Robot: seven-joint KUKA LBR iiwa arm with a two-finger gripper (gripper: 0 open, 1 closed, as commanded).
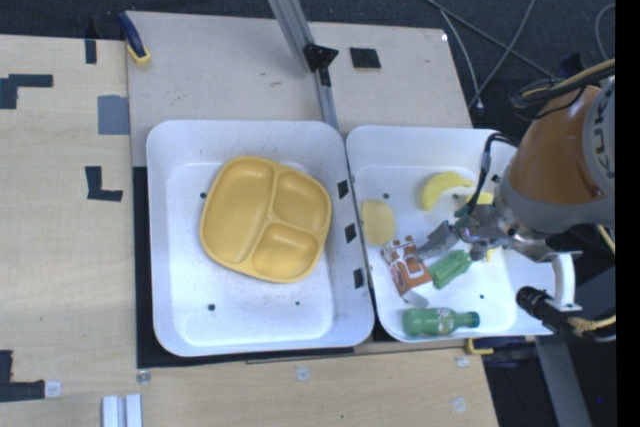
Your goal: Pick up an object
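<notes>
Since the right bin [400, 140] was so crowded, this looked like a grab that could easily go sideways. The gripper [452, 237] sat low over the middle of that bin with its two dark fingers spread apart and nothing between them, so released, not gripping anything. Right under and beside it lay a green object [450, 268], touching or nearly touching an orange and white packet [404, 263]. A green bottle [440, 320] lay near the front wall, a yellow banana-ish thing [445, 187] near the back, and a pale yellow disc [378, 221] to the left. My guess was the fingers could straddle both the green object and the packet (they were jammed together), then pinch an edge and lose it. The yellow divided plate [266, 217] sat alone in the left bin [180, 215], well apart.
</notes>
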